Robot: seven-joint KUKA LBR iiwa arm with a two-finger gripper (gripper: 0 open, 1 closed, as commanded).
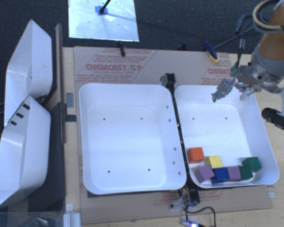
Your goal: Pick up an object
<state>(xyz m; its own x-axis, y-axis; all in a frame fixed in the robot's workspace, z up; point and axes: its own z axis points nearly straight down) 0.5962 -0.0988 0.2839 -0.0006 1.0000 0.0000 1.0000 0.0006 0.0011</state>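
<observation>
Above the far edge of the right bin (255, 126), the gripper (234, 90) hangs clear of the floor, its two fingers spread apart with nothing between them; one fingertip (221, 91) shows against the white of the bin and the other sits nearer the far right corner. The arm (274, 41) comes in from the right, its orange band just above the wrist. All the candidate objects lie at the opposite, near end of that bin, well apart from the gripper: an orange block (195, 154) stands a little alone toward the divider, a yellow block (215, 161) is just beside it, and a tight cluster follows along the near wall, namely a purple block (204, 173), a blue block (221, 174), a second purple block (234, 172) and a green block (251, 165), several of them touching. The left bin (128, 93) holds no blocks. I judge the task to be at the approach step, with no grasp begun. The next move calls for carrying the gripper across the bin toward its near end and lowering it over one block. The orange one looks the easiest pick, since it has free space around it, whereas the packed blocks by the wall leave little room for the fingers to slide down.
</observation>
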